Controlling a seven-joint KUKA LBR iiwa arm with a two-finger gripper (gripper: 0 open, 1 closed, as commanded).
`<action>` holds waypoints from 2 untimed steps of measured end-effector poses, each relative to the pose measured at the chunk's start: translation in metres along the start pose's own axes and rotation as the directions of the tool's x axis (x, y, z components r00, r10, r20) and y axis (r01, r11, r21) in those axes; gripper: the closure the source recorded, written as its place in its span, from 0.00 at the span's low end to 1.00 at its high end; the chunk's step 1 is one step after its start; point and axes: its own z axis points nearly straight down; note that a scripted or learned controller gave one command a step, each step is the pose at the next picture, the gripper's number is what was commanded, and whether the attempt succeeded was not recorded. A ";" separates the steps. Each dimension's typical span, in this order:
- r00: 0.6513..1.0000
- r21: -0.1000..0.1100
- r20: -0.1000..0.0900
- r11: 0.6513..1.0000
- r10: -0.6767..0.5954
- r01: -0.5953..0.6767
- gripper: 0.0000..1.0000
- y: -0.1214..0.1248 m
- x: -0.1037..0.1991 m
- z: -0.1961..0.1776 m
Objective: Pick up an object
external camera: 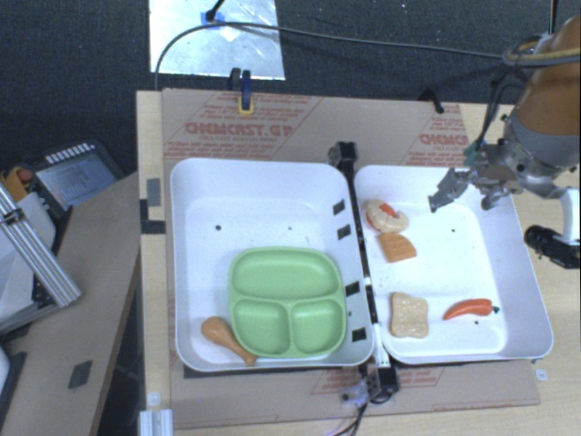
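Over right bin (522, 271): claw (467, 192), spread.

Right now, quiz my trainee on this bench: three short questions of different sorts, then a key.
1. True or false: the green divided plate lies in the left bin.
2. Which item lies nearest the right bin's front right corner? A) the toast slice B) the red chili pepper C) the orange wedge
3. Fill in: the drumstick lies in the left bin, touching the plate's front ____ corner.

Key: 1 true. 2 B. 3 left.

The gripper hovers open over the right bin's back edge, with nothing between its fingers.
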 end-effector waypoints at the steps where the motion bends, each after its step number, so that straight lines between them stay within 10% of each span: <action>1: 1.000 -0.008 0.001 1.000 -0.001 0.001 0.00 0.002 0.000 -0.004; 2: 1.000 -0.004 0.000 1.000 -0.001 0.001 0.00 -0.007 0.006 0.048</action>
